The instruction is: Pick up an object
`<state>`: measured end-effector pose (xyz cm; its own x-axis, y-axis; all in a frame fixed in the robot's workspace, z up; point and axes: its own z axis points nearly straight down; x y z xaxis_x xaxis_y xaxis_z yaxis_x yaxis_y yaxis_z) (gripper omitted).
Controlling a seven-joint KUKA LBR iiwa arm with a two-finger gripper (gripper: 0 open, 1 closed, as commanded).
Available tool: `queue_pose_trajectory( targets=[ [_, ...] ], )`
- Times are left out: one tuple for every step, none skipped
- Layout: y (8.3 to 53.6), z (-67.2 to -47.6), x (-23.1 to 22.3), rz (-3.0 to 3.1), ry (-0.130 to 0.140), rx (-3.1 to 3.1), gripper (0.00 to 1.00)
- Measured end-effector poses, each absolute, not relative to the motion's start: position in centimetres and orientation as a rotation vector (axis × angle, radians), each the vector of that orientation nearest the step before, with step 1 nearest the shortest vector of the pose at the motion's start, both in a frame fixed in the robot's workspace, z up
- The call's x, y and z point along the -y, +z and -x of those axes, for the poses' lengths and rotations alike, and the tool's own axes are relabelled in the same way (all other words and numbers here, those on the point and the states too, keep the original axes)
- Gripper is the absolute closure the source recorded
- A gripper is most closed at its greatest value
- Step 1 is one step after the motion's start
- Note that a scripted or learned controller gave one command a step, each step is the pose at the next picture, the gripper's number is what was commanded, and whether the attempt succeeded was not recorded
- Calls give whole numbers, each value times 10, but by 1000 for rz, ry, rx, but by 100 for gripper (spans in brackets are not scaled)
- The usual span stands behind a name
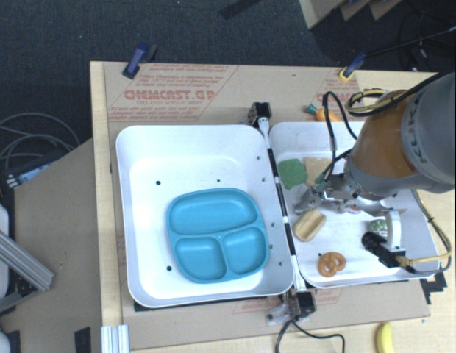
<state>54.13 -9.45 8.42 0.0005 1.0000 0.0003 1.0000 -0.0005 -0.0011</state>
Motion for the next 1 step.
queue_pose_trajectory(
  targets=[
    [84, -544, 93, 2222, -1, 2221, 0]
  ],
)
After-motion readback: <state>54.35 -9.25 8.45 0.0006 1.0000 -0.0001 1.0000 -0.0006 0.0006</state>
